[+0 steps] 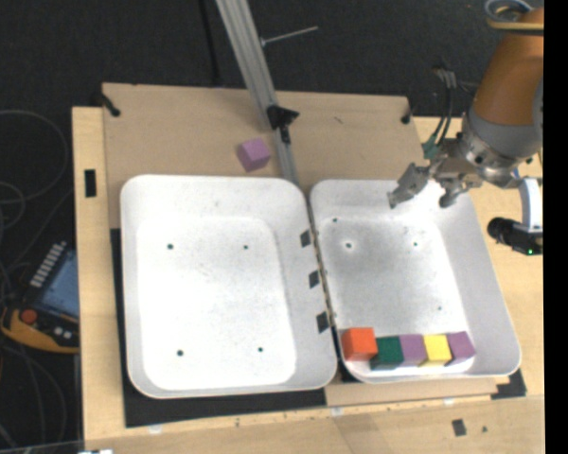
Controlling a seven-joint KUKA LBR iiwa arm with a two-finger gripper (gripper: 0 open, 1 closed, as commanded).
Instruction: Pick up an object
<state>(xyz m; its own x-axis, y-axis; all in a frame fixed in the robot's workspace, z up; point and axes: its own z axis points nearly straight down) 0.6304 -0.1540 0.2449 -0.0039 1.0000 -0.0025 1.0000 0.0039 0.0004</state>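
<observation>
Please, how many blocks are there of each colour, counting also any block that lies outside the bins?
Purple blocks: 3, two in the right bin's front row and one on the bench behind the left bin
Orange block: 1
Green block: 1
Yellow block: 1
Total: 6 blocks

Matt speckled white bins (218,206), pale wooden bench (170,121).

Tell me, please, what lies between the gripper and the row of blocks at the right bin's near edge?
Bare white bin floor separates the gripper from the row of blocks in the camera view.
</observation>
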